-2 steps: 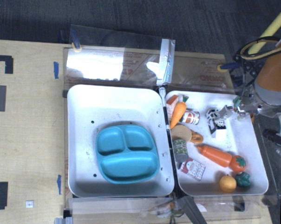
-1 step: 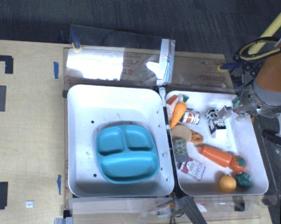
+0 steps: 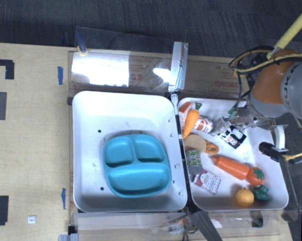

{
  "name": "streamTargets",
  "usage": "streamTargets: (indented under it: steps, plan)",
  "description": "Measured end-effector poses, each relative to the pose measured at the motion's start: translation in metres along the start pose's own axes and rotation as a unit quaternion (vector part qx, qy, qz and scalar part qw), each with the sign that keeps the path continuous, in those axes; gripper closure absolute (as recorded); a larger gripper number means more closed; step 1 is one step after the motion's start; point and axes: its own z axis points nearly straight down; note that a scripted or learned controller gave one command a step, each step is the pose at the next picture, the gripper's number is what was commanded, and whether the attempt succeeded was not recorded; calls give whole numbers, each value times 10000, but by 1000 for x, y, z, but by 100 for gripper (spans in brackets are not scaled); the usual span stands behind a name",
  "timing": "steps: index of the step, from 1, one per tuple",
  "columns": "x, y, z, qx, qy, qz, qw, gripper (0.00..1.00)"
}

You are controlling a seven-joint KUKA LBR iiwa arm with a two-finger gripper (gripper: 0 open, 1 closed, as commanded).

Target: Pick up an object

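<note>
The right bin (image 3: 281, 163) holds several toy items. A small carrot (image 3: 190, 121) lies at its back left beside a red-labelled can (image 3: 204, 126). A large carrot (image 3: 235, 167) lies across the middle. An orange fruit (image 3: 244, 197) and a green broccoli piece (image 3: 261, 192) sit at the front right. A brown bread piece (image 3: 194, 142), a green can (image 3: 193, 160) and a red-and-white packet (image 3: 207, 181) line the left side. My gripper (image 3: 232, 129) is down in the back of this bin, just right of the red-labelled can and above the large carrot.
The left bin (image 3: 85, 139) holds a blue divided plate (image 3: 136, 164). The arm's orange band (image 3: 269, 85) and cables (image 3: 248, 59) hang over the right bin's back right corner. A clear plastic sheet (image 3: 123, 66) stands behind the left bin.
</note>
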Motion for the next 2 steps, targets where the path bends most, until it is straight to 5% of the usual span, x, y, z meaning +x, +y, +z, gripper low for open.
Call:
streamTargets:
  steps: [1,2]
  plan:
    - [0,1,-12,-24,-8,-1,10000,100]
    - [11,-26,-1,-7,-2,256,9997,100]
